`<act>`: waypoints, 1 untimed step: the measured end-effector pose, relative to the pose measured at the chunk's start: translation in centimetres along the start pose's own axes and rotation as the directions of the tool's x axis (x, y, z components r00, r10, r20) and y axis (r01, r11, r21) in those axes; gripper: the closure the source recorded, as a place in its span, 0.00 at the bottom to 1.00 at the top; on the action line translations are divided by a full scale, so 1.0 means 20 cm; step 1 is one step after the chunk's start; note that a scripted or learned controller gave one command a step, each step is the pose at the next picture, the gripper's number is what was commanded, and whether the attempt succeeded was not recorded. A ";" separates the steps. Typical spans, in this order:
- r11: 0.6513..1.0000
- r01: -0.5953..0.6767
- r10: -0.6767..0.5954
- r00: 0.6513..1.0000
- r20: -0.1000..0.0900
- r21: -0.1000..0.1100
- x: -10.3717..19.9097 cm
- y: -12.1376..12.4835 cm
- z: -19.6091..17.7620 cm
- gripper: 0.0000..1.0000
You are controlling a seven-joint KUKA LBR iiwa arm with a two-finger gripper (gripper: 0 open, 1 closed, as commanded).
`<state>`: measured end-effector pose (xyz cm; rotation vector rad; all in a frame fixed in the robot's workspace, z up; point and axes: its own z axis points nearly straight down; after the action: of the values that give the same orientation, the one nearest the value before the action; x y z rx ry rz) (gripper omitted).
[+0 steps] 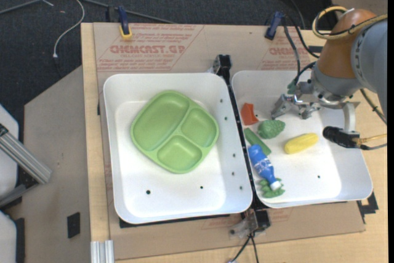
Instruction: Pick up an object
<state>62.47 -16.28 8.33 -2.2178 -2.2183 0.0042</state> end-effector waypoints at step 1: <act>1.000 0.001 -0.001 1.000 0.000 -0.005 0.00 0.01 -0.07 1.00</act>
<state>62.64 -16.27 9.65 -2.2199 -2.2217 -0.0011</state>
